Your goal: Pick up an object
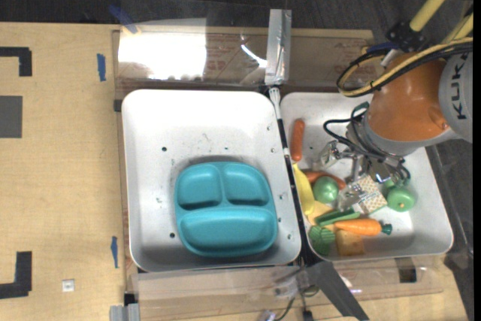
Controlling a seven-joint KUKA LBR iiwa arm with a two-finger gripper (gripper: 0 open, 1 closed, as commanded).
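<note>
The right bin (432, 225) holds a heap of toy food: a red-orange sausage (297, 140) by its left wall, a yellow piece (304, 185), a green apple (326, 189), another green round fruit (400, 198), an orange carrot (362, 227) and a brown block (349, 241). A checkered white piece (365, 193) lies in the middle of the heap. My gripper (359, 171) reaches down into this heap under the orange wrist band (406, 109), just above the checkered piece. Cables and the wrist hide how the fingers stand.
The left bin (150, 124) bears a teal divided tray (224, 207) in its front half. A metal divider post (277, 49) stands behind the two bins. Tan board lies to the left, and yellow cable loops by the arm (376, 64).
</note>
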